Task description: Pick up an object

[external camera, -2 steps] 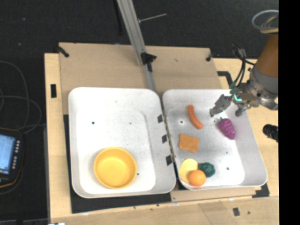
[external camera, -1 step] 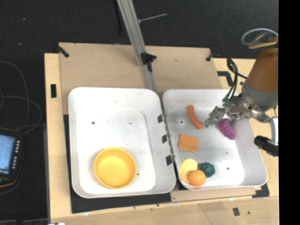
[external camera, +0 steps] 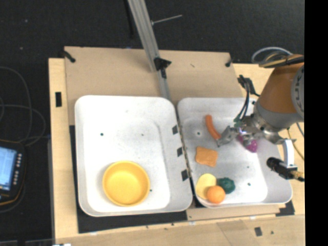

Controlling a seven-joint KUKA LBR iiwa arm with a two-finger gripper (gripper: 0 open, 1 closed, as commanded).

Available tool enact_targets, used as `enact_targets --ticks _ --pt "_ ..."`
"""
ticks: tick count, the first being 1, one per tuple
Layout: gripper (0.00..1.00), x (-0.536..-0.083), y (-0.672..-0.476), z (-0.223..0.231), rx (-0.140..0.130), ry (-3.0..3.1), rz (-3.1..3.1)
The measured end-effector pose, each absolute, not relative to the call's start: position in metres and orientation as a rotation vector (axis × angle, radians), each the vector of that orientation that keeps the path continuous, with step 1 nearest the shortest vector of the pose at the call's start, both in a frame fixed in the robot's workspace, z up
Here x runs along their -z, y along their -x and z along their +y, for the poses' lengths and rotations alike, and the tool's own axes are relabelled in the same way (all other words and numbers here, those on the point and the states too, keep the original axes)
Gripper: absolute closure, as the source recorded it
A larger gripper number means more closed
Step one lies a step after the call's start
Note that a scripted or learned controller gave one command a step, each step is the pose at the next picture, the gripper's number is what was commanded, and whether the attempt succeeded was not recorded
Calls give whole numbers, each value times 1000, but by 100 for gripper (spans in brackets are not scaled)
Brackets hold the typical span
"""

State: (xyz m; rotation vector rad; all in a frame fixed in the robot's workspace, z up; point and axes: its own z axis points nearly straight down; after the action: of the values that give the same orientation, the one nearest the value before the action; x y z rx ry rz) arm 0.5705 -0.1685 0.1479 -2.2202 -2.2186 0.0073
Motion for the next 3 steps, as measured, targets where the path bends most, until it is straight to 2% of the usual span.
enact_targets --ticks 1,2,3 --pt "0 -101 -572 -170 1 2228 -2222" --pt "100 -114 -573 -171 7 2232 -2220" --pt "100 -179 -574 -174 6 2224 -2229"
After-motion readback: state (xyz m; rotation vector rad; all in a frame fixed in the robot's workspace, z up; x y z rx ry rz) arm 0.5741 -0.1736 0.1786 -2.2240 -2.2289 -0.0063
